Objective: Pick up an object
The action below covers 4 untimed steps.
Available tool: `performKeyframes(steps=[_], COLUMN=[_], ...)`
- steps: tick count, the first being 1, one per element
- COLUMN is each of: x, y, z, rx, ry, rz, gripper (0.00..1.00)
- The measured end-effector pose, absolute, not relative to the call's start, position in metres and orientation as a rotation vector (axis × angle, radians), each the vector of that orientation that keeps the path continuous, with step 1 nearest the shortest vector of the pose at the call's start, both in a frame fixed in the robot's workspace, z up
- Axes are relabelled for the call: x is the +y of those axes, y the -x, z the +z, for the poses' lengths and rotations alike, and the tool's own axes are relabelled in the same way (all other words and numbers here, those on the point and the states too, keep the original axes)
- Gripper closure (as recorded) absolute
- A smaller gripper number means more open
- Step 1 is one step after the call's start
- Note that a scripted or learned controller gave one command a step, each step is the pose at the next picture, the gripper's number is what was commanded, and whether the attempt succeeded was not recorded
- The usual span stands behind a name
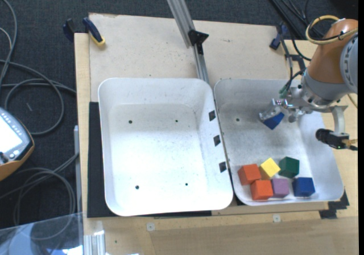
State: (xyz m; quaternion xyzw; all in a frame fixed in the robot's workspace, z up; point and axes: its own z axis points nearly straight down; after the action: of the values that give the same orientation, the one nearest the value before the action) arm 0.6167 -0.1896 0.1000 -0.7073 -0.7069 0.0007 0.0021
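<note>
While pinching a small blue block point(274, 120), the metal end effector point(272, 117) hangs over the right white bin point(239, 100).

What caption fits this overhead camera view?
Gripper holding a blue block above the right bin.

one fixed camera above bench point(142, 49), slanted down, both bins point(114, 134)

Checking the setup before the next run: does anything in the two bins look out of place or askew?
One thing: a blue block sits tilted between the fingers of the pincer, above the right bin, apart from the other blocks clustered at that bin's near edge. Nothing looks spilled or damaged.
</note>
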Motion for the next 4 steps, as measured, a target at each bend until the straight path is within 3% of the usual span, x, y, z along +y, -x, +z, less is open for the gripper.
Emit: performKeyframes(steps=[1, 2, 3, 4], x=[-0.152, -0.212, -0.170, -0.177], y=[-0.665, -0.611, -0.631, -0.592], z=[0.100, 0.100, 0.100, 0.100], rx=[-2.229, -2.213, -2.227, -2.217], ry=[2.218, 2.226, 2.217, 2.220], rz=[-0.007, 0.006, -0.004, 0.002], gripper=[0.00, 0.00, 0.00, 0.00])
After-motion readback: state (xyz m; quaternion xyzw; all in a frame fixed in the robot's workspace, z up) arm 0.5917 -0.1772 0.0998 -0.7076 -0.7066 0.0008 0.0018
